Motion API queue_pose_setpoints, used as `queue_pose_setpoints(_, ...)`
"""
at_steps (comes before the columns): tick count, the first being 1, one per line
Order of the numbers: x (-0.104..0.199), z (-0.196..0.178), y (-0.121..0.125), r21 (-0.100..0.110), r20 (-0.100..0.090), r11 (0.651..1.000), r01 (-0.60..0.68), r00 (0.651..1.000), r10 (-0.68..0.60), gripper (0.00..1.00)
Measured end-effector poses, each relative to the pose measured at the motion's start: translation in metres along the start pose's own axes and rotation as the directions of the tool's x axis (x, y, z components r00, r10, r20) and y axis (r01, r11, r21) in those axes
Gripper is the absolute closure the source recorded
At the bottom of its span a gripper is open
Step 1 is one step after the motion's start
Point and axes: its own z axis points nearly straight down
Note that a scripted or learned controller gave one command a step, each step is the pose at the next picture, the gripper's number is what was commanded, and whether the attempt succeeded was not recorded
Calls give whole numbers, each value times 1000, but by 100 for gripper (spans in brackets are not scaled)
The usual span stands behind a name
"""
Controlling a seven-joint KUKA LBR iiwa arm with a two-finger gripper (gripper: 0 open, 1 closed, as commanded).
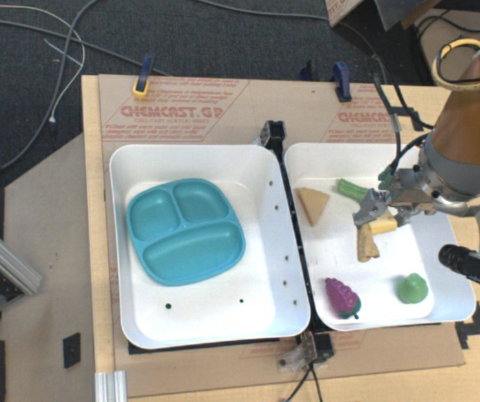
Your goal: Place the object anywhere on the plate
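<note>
Your left bin [131, 249] holds the teal divided plate [186, 230], with nothing on it. Your right bin [449, 308] holds a tan wedge [312, 204], a green piece [352, 190] partly hidden by the arm, a purple grape bunch [342, 297], a green round fruit [412, 289] and a tan stick-shaped object [368, 241]. The gripper [377, 212] sits right over that stick's upper end; whether it pinches it, you cannot tell. The stick's long axis runs nearly straight toward the bin's near edge, slightly tilted.
</note>
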Motion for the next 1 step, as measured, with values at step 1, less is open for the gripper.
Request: queue_pose_setpoints(1, 47, 13, -3, 0, 0, 1000, 0, 1000, 0, 100)
